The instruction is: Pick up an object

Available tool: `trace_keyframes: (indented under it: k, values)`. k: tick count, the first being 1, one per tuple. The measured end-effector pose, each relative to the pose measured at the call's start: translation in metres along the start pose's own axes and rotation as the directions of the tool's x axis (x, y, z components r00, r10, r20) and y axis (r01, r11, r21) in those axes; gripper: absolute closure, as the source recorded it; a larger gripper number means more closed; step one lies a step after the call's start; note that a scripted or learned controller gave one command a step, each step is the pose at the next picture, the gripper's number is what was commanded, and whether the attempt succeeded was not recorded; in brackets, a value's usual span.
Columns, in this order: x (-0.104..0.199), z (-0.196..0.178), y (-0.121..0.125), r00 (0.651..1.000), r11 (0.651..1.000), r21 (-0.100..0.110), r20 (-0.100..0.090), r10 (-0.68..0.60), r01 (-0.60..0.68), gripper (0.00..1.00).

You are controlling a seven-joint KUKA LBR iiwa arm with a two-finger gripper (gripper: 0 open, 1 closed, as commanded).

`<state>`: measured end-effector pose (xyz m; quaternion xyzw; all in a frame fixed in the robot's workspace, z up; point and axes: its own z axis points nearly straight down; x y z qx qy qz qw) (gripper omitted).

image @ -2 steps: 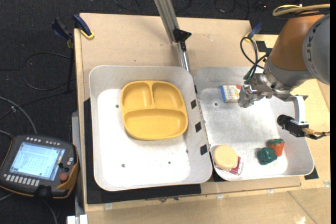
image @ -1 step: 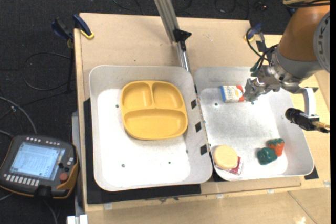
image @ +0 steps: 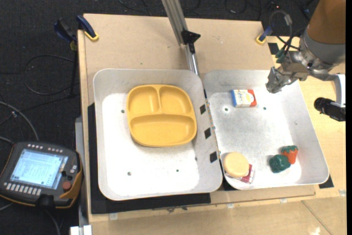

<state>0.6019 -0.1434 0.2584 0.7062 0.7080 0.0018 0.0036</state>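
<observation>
Over the right bin (image: 308, 118), near its far right corner, the gripper (image: 274, 84) hangs at the end of the arm, which reaches in from the right; can't tell its state from this angle, nothing seen in it. Right bin holds a small blue/white/red box (image: 243, 98) at the far side, just left of the gripper and apart from it; a round tan item on a red-edged wrapper (image: 238, 165) at the near left corner; a green-and-red toy (image: 283, 159) near the near right. Left bin (image: 110, 173) holds a yellow divided plate (image: 161, 115), upright, about centre. Both bins sit on the worktop (image: 137, 41).
</observation>
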Motion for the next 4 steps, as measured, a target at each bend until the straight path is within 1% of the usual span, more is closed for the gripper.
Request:
trace_keyframes:
  k: [1, 2, 3, 4]
  values:
    - [0.055, -0.001, -0.007, 1.000, 1.000, 0.008, -0.004, -0.006, 0.006, 1.00]
    - [0.103, -0.004, -0.003, 1.000, 1.000, 0.007, -0.004, -0.006, 0.006, 1.00]
    - [0.159, 0.004, -0.011, 1.000, 1.000, 0.009, -0.004, -0.006, 0.006, 1.00]
    - [0.221, 0.017, -0.009, 1.000, 1.000, 0.010, -0.004, -0.007, 0.007, 1.00]
